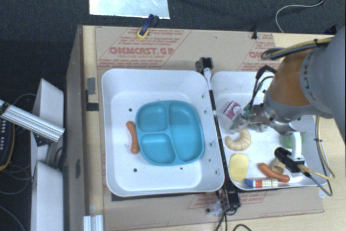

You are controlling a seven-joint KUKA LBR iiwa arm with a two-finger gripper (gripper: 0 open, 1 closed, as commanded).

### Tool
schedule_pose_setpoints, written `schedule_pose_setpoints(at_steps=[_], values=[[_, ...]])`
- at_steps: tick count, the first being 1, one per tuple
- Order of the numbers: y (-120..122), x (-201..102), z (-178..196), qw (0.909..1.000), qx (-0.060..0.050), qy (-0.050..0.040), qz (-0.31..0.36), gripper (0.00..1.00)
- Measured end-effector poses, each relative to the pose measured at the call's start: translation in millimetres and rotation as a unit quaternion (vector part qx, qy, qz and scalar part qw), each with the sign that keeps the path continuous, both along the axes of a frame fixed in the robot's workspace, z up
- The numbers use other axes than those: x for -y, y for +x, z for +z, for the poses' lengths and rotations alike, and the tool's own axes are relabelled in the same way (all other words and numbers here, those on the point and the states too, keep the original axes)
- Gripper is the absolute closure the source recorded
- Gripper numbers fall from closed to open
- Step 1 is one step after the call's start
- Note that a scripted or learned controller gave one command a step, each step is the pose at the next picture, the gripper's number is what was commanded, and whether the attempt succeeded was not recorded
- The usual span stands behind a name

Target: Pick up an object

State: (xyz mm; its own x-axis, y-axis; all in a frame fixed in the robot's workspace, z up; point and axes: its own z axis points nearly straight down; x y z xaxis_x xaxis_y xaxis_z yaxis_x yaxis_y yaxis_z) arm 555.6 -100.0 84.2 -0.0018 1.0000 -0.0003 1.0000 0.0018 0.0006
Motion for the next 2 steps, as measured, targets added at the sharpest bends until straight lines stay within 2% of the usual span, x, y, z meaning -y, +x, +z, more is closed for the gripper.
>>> schedule_pose_setpoints(at_steps=[1,2], values=[[68.0,8.3,0.6,1.0000,0.001,-0.0002,0.001,0.00],[2.1,1.2,-0.2,1.0000,0.000,0.0003,0.000,0.00]])
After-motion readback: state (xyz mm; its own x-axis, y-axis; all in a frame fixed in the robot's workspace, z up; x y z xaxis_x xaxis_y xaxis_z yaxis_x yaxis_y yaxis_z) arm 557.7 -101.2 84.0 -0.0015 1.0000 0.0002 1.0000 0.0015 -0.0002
